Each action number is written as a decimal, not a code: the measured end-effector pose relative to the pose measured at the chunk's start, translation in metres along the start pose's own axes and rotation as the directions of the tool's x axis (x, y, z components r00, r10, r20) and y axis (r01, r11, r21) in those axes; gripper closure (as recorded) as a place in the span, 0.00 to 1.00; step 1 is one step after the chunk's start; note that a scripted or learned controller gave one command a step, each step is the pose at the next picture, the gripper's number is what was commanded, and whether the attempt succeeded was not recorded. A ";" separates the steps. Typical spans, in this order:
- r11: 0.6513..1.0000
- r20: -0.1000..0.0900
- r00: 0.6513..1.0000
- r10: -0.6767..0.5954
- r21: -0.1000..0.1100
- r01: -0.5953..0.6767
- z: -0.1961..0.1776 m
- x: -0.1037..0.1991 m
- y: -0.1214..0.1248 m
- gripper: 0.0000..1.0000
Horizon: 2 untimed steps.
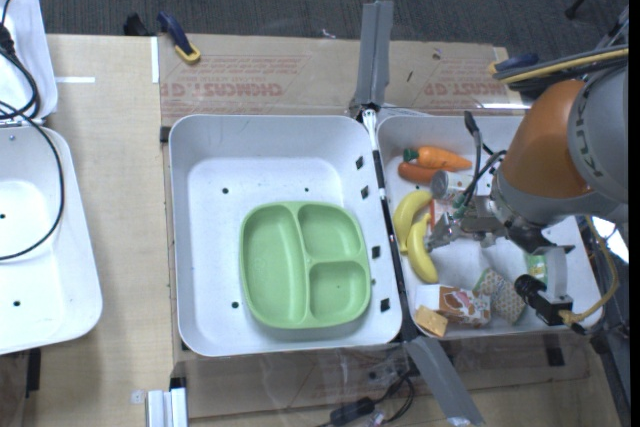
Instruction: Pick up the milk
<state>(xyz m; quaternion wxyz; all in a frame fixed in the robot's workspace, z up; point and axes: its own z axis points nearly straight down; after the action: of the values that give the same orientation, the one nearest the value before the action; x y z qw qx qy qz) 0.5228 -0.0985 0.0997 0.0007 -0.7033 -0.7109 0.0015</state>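
Observation:
In the right bin (578, 233), my gripper (438, 233) is low over the bin floor, just right of the yellow bananas (412, 233). A small brown-and-white carton (464, 304) lies near the bin's front wall, below the gripper and apart from it. A white-and-green pack (537, 265) shows partly from under the arm's wrist. I cannot tell which of the two is the milk. The grey arm with its orange band (545, 155) covers the right part of this bin. Nothing shows in the gripper.
An orange carrot (438, 158) lies at the back of the right bin. A checked pouch (495, 288) and a tan wedge (431, 320) sit near the carton. The left bin (200, 215) holds a green divided plate (305, 265). A metal post (375, 55) stands between the bins.

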 end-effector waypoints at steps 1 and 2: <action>0.997 -0.001 0.997 -0.075 -0.001 0.075 0.009 -0.014 -0.046 0.00; 0.997 0.000 0.997 0.078 -0.002 -0.078 0.008 0.001 0.003 0.00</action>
<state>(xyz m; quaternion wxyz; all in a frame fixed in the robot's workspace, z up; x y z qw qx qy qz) 0.5261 -0.0976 0.0913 0.0000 -0.7306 -0.6828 0.0009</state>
